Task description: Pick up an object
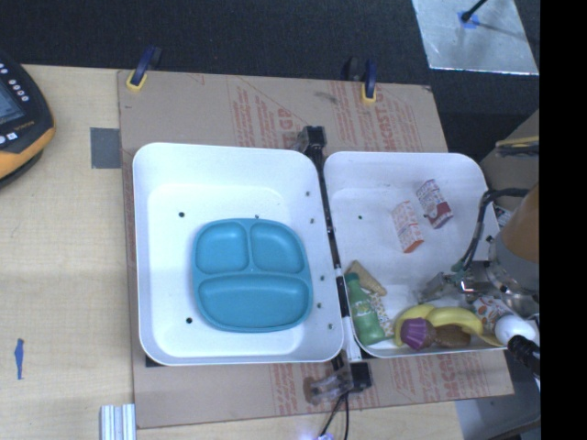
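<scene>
The right bin (pixel 404 159) holds a pile in its front corner: a green bottle (pixel 367 318), a yellow banana (pixel 451 318), a purple round piece (pixel 415 334) and a brown item (pixel 452 336) under the banana. Two red-and-white packets (pixel 407 225) (pixel 433 203) lie apart further back. My gripper (pixel 456 285) reaches in from the right, low over the bin's right side, just behind the banana. Its tip is a blur of grey metal and cables.
The left bin (pixel 220 150) carries a blue divided plate (pixel 250 275). A tan piece (pixel 364 279) leans near the wall between the bins. A yellow-and-black handset (pixel 18 117) lies at the far left of the bench. Clamps (pixel 369 79) pin the cardboard's back edge.
</scene>
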`<action>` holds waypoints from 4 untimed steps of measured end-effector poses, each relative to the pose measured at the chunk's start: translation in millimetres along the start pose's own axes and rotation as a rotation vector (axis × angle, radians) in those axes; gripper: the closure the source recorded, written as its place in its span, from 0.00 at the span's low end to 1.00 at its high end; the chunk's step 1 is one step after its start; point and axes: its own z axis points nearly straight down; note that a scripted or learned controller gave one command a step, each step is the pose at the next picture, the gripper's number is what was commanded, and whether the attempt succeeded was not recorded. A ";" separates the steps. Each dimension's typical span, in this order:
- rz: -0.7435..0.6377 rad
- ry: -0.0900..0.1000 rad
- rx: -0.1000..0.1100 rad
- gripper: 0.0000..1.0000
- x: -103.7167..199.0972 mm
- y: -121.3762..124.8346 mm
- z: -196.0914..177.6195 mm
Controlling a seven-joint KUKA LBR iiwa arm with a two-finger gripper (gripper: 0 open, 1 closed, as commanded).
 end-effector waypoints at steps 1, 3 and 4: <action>-0.010 -0.003 -0.013 0.00 19.4 77.3 -1.8; -0.008 -0.003 -0.010 0.00 -13.0 186.4 -3.1; -0.012 -0.005 -0.006 1.00 -13.4 185.3 -14.2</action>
